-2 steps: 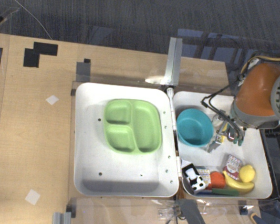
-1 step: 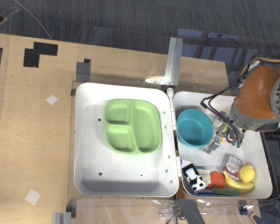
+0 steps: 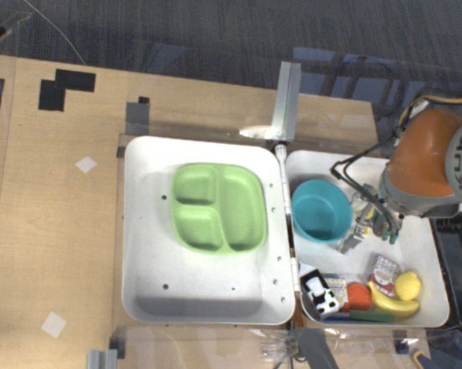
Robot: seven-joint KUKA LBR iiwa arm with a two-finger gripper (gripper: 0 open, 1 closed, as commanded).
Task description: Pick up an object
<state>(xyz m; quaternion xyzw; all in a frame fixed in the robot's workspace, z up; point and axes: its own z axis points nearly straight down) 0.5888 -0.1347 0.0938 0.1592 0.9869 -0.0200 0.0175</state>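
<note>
**Gripper low in the right bin beside the blue bowl**

We take the blue bowl [image 3: 321, 210] as our landmark; it sits in the right bin [image 3: 439, 261], against the wall shared with the left bin [image 3: 146, 213]. Just right of the bowl, the gripper [image 3: 368, 226] hangs low from the arm's orange band [image 3: 421, 157], its tip close to the bowl's right rim. We cannot tell how its claw stands, and we see nothing held in it.

Below and to the right of the bowl, a cluster of small things lies along the bin's near wall. A black-and-white box [image 3: 318, 292] sits directly below the bowl. Right of that box lie an orange-red piece [image 3: 357, 296], a banana [image 3: 392, 302] and a lemon [image 3: 408, 286], packed close together. A small red-and-white packet [image 3: 384, 269] lies just above the banana, nearest the gripper.

Left of the bowl, across the wall, a green divided plate [image 3: 217, 207] rests in the left bin. The bowl crowds the gripper on its left side.
</note>
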